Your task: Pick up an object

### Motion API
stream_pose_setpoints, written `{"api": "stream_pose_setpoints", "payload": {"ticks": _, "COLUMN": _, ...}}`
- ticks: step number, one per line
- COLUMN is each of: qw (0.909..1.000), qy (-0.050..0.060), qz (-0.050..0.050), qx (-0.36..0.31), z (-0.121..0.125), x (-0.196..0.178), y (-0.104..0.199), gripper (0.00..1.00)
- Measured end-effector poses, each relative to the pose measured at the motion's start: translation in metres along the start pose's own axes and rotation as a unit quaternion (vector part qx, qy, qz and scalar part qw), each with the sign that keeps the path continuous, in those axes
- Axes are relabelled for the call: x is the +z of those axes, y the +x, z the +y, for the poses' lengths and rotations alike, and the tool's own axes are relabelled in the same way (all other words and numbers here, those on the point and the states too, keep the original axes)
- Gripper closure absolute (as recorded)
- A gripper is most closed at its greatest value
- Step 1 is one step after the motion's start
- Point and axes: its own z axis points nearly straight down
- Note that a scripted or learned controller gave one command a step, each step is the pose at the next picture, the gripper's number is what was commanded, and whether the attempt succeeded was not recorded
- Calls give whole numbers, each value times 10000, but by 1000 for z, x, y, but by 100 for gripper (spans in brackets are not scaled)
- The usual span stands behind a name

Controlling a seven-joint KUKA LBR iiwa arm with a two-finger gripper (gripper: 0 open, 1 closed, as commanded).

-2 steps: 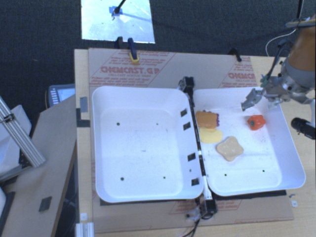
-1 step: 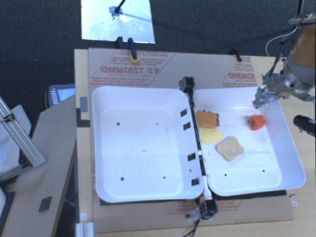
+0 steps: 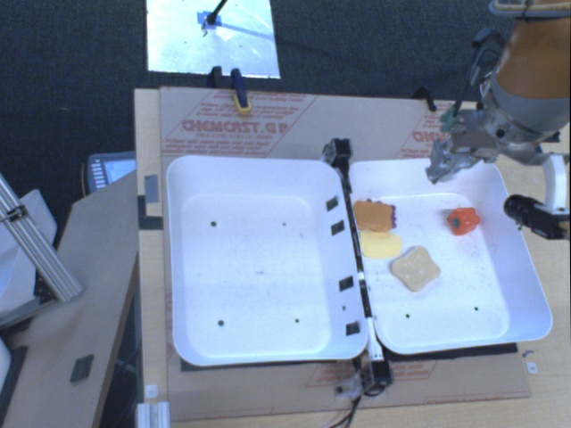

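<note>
Overhead, grey arm with orange band enters from 3 o'clock; its hand (image 3: 443, 169) hangs over the far rim of the right-hand shallow white bin (image 3: 513, 315), finger state cannot be told. In that bin: small red-orange pepper-like object (image 3: 462, 221) at 3 o'clock, well apart from an orange block with purple edge (image 3: 375, 215), a flat yellow piece (image 3: 381, 245) touching it, and a tan toast-shaped slice (image 3: 415, 268). Left white bin (image 3: 178, 239) adjoins on the bench (image 3: 268, 123).
</note>
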Motion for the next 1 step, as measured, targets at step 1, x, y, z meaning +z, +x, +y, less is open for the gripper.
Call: {"api": "stream_pose_setpoints", "payload": {"ticks": 1, "qw": 10000, "qy": 44, "qz": 0, "qx": 9, "z": -46, "x": 12, "y": 72, "gripper": 100}}
